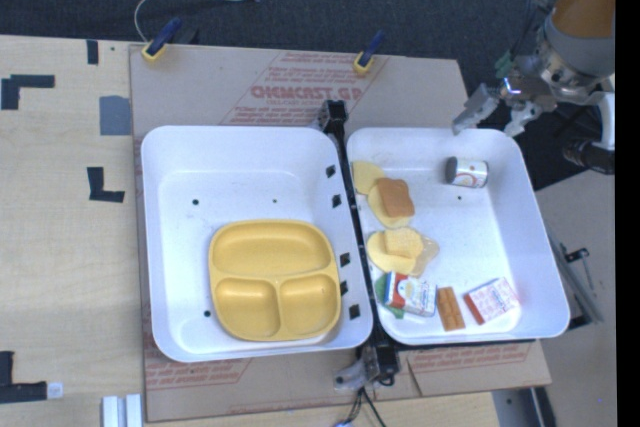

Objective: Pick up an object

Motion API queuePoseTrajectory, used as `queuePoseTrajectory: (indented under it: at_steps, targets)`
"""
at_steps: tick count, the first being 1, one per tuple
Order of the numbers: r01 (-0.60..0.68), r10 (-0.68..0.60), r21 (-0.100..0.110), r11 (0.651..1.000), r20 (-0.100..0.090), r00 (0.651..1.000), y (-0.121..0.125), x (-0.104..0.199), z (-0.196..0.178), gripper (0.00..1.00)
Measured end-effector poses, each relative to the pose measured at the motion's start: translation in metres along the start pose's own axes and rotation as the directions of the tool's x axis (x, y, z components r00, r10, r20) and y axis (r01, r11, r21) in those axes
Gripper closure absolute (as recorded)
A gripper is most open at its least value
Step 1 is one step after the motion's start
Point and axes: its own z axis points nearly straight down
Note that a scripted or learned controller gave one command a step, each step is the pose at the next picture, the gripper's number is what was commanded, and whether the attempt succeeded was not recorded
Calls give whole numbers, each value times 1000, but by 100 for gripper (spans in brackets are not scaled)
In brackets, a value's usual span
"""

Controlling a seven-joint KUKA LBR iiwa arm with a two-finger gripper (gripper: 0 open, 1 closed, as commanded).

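The hand hung above the far right corner of the right bin, its two fingers spread apart with nothing between them, one grey finger reaching out over the bin's rim. By that, the step in hand looked like the approach: no object had been taken, and the arm was poised at the bin's edge, not down among the things. Nearest the hand lay a small silver can on its side, alone on bare white floor just below the rim. Further off, along the divider, sat a bread-like piece overlapping pale yellow slices, with another yellow lump below. At the near edge lay a small carton, an orange bar and a red-and-white packet. The left bin held a yellow divided tray. The can seemed the likeliest target; the next move would call for centring the spread fingers over it, turned across its round body, then descending.
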Motion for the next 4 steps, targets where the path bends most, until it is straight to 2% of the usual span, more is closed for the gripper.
queuePoseTrajectory:
  at_steps: [1, 2, 3, 4]
  targets:
    - [5, -5, 13, 1000, -5, 1000, -7, 64, 125, 0]
    - [0, 0, 8, 1000, -2, 1000, -38, 84, 185, 0]
    - [4, -4, 6, 1000, 4, 1000, 25, 81, 186, 0]
    - [0, 0, 2, 1000, 2, 1000, 25, 81, 185, 0]
